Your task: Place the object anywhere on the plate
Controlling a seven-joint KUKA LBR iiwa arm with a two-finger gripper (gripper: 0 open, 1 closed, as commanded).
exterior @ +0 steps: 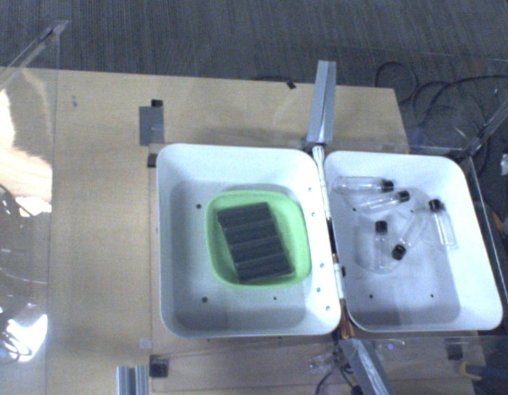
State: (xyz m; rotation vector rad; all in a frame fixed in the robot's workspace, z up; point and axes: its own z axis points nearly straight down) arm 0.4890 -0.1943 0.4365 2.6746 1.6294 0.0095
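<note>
Front rims of the two white bins are what sit closest, along the bottom of the frame: left bin [167, 245] and right bin [476, 245], side by side on the tabletop [89, 220].

The green plate [216, 253] is in the middle of the left bin, and a dark ridged block [252, 242] already lies flat on it, a bit tilted and covering most of it. If that block is the object, I'd call this one done. Over in the right bin there's a loose bunch of clear vials with black caps, so my guess is one of those could be next. I honestly can't tell from this shot whether my gripper is open or closed, so I'm not claiming anything there.

How I'd do the pick well:

- Go for the vial on the right [441, 220]. It lies a little apart from the others, while the middle ones [384, 235] are bunched up and look like they touch or overlap.
- Those things are round and see-through, so they'll probably roll. I'd come straight down and close across the body, not along it.
- Lift high enough to clear the two rims where the bins meet, center of the frame.
- The block leaves only a strip of bare green around it, so I'd set the vial down low, either on the block's ridges or tight against it, so it can't skid off the plate.
</note>
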